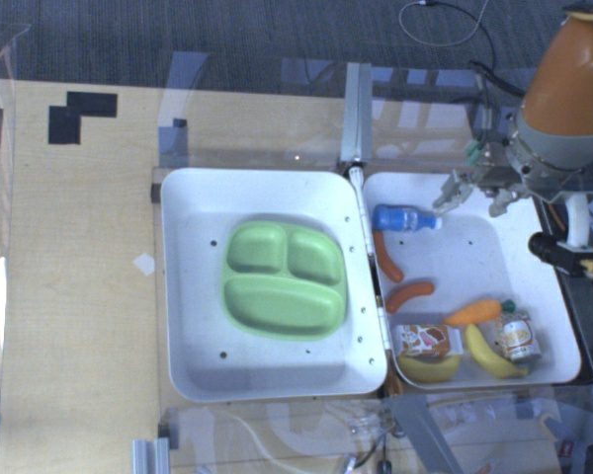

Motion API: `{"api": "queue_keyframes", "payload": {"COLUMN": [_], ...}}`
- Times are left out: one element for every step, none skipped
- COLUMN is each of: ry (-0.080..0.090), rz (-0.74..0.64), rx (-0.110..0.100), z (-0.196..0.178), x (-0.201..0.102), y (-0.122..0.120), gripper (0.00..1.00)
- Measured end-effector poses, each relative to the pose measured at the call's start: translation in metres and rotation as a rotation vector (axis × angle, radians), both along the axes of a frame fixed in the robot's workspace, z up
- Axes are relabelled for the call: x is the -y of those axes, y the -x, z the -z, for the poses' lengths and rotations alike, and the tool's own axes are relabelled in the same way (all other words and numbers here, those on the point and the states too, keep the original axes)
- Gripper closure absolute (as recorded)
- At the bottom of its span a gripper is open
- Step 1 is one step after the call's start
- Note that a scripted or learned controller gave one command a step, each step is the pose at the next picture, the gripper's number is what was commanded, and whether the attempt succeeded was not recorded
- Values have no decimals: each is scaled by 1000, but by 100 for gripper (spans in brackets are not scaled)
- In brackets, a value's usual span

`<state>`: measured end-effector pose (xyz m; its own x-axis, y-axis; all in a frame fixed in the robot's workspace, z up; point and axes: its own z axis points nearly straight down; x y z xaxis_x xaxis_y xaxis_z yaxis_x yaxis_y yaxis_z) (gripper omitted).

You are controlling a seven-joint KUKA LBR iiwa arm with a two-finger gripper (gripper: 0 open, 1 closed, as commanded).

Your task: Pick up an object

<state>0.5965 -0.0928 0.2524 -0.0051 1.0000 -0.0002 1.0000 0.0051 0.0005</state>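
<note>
1. Our tool point(479, 191) hovers with its fingers spread and nothing between them, over the right bin point(563, 304) near its far edge.
2. Just beside it lies the blue bottle point(403, 218), on its side by the bin's far-left corner.
3. We judge the bottle light, stiff and slippery, apt to roll; we would grip across its body.

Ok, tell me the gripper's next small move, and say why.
Probably lower toward the blue plastic bottle. The gripper sits at the right white bin's far end, holding nothing, with the bottle lying just to its left, apart from the other items.
</note>
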Motion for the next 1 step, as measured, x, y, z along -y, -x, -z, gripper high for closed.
{"api": "queue_keyframes", "payload": {"ry": [0], "rz": [-4], "rx": [6], "z": [-12], "x": [-1], "y": [-2], "gripper": [100]}}
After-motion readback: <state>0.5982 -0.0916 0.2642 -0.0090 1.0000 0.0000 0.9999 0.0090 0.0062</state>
